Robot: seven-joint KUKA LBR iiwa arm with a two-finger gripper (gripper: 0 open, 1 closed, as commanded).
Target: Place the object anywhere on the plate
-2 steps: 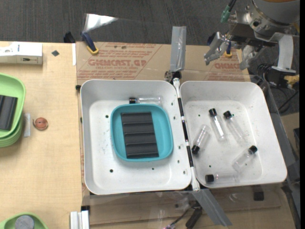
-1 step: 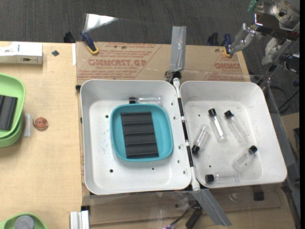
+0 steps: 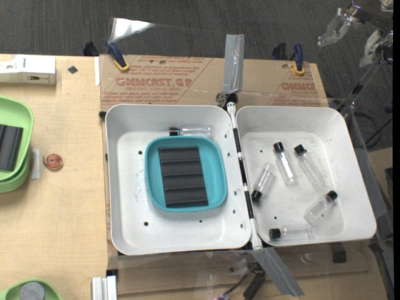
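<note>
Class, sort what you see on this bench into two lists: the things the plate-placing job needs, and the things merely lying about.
Belongs to the job:
- teal plate in the left bin
- clear vials with black caps in the right bin, e.g. one
- gripper, top right

Just lying about:
- green dish
- white box
- small orange disc
- blue clamps

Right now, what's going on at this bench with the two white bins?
Nothing is being handled at the moment. The tool sits up at the top right corner, well away from both bins. The right bin holds five clear vials with black caps, scattered loose, such as one vial near the middle. The left bin holds a teal plate with a dark ribbed insert, and one more vial lies just behind the plate. No vial is on the plate yet.
</note>
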